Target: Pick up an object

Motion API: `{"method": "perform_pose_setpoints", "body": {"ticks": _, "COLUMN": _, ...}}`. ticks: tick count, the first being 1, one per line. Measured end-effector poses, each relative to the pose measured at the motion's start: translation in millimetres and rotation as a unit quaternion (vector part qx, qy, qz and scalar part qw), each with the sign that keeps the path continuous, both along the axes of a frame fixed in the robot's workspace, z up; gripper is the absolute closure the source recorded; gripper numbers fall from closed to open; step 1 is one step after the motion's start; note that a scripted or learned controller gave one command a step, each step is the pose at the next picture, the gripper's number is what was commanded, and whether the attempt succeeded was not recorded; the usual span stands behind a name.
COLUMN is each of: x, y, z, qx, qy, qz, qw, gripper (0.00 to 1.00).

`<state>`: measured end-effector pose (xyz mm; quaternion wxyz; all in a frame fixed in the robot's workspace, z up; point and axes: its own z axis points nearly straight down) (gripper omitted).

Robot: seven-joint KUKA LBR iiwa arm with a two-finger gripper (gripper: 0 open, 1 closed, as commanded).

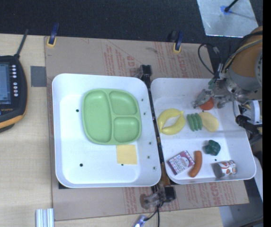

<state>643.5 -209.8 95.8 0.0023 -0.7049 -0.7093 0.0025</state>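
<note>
The gripper (205,100) is down in the right bin (173,85), low over a small red-orange object (207,105) that sits right at its tip, touching or nearly so. Whether anything is actually clamped, I cannot tell; the metal at the tip blurs into the object. This looks like the grasp step itself, arm at the bottom of its reach. The next move calls for a firm closing on that red-orange piece and a straight lift, and only daylight under the object would prove the pick.

Just below the tool lie a green pod (194,122) and a pale yellow piece (210,122), side by side and touching. Further toward the left of the tool is a yellow banana (170,121). Well below it sit a dark green lump (212,147), an orange sausage (195,163), a red-and-white packet (180,162) and a small carton (225,168).

Far across from the tool, the left bin (64,126) carries a green divided plate (111,116) and a yellow square (127,154). Both bins rest on brown cardboard (97,56) clipped to a wooden bench (12,164), with a teach pendant (0,93) at the far side.
</note>
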Motion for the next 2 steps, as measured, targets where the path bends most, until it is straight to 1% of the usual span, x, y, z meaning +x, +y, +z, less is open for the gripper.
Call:
{"method": "perform_pose_setpoints", "body": {"ticks": 1, "x": -2.8, "y": 9.4, "z": 5.5, "qx": 0.0008, "qy": 0.0, "qz": -0.001, "qw": 1.0, "gripper": 0.0}}
{"method": "perform_pose_setpoints", "body": {"ticks": 2, "x": -33.0, "y": 39.2, "z": 4.1, "qx": -0.0003, "qy": -0.001, "qz": 0.0, "qw": 1.0, "gripper": 0.0}}
